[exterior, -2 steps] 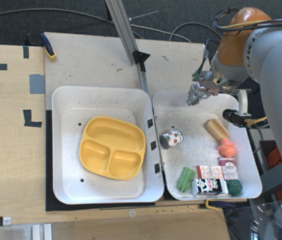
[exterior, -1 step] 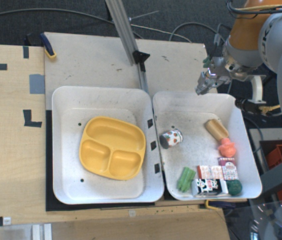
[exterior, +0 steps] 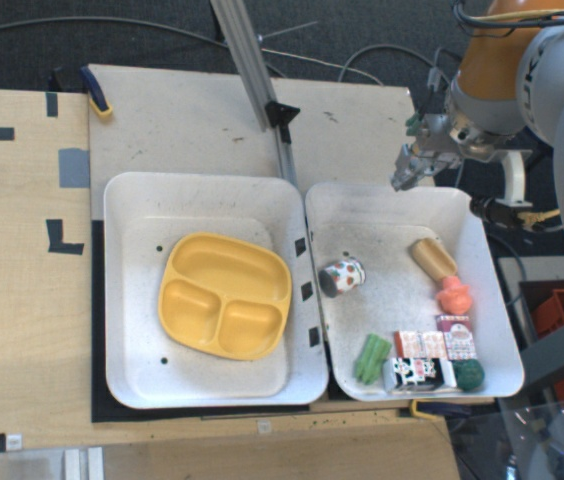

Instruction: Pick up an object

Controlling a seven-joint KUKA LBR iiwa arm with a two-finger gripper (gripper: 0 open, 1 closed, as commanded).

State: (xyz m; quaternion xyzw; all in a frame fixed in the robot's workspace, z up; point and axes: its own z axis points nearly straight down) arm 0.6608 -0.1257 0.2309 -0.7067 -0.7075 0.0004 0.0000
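Arm: your grey KUKA arm with the orange band (exterior: 522,43) reaches in from the right, and its two-finger gripper (exterior: 407,176) hangs just over the far rim of the right shallow white bin (exterior: 392,200), toward that bin's far-left corner.

Fingers: honestly can't tell if they're apart or together, they're a dark blur from up here. Nothing shows between them, so I wouldn't count anything as held.

Step in hand: looks to me like you're at the approach, no pick made yet.

Doing it well: I'd go for something standing alone. The small round white-and-red patterned object (exterior: 342,275) sits by itself near the bin's left wall, well apart from the rest. The tan cylinder (exterior: 433,258) is also decent, though the orange-pink lumpy toy (exterior: 454,296) is touching or just beside its near end. Come straight down and centre over the thing.

Avoid: the near edge cluster is packed tight, so a grab there could catch two.

Right bin contents: near edge holds a green leafy piece (exterior: 371,358), small red-and-white printed boxes (exterior: 434,344), a black-and-white carton (exterior: 417,372) and a dark green ball (exterior: 469,374).

Left bin contents: the left white bin (exterior: 127,268) holds a yellow plastic divided plate (exterior: 225,295), lying flat in the middle.
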